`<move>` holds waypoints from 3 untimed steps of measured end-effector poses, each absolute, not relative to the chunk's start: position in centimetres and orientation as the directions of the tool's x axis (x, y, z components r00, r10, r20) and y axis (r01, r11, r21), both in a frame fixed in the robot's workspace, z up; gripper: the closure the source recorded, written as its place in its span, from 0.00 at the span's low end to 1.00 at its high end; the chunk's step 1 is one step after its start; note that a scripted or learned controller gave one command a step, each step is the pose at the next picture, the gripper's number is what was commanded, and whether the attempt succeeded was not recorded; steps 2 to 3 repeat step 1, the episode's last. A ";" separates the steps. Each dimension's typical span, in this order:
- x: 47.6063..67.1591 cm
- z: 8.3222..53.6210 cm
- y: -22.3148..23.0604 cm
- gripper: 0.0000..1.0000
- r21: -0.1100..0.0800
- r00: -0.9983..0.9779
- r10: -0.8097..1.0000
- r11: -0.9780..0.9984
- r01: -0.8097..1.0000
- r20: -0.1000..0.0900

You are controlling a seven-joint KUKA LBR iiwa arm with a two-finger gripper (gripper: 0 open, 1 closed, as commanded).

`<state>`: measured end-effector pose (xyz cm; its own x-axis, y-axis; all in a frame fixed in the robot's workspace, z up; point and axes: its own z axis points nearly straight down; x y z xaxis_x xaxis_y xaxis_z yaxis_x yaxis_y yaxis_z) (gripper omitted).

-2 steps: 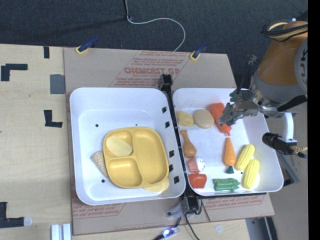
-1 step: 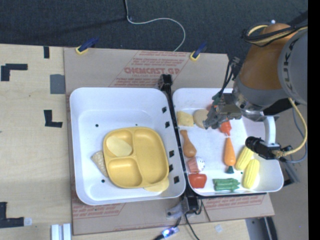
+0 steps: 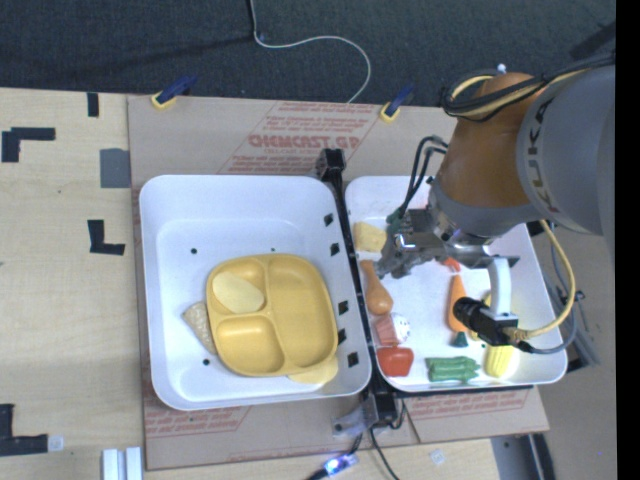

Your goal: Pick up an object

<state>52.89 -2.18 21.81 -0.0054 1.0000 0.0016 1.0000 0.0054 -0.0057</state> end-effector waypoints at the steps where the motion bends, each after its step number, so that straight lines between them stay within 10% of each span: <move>1: 51.1 22.5 0.3 1.00 -0.004 -0.004 1.000 0.004 1.000 0.001; 3: 51.1 22.5 0.3 1.00 -0.004 -0.004 1.000 0.004 1.000 0.001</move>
